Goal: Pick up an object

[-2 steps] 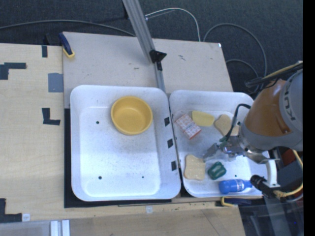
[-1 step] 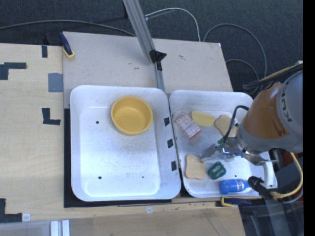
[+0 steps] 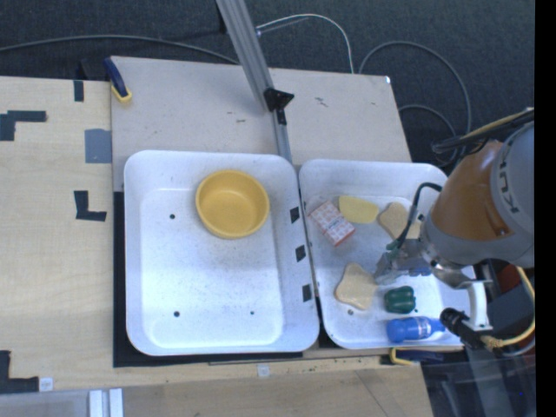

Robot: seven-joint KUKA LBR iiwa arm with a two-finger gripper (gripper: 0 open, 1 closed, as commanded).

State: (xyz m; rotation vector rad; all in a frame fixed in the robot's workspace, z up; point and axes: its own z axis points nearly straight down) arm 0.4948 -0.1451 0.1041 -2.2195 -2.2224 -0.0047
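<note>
Reaching from right | arm bent over right bin

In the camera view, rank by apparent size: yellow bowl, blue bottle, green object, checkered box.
Largest to smallest:
1. yellow bowl, clearly the biggest
2. blue bottle, partly cut off by the bin wall
3. checkered box
4. green object
Bottle and box look close, so that order is unsure.

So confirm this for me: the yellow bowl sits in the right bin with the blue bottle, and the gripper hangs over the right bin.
Not quite. The camera view shows the yellow bowl in the left bin. The blue bottle does lie in the right bin, and the gripper does hang over that bin.
</note>
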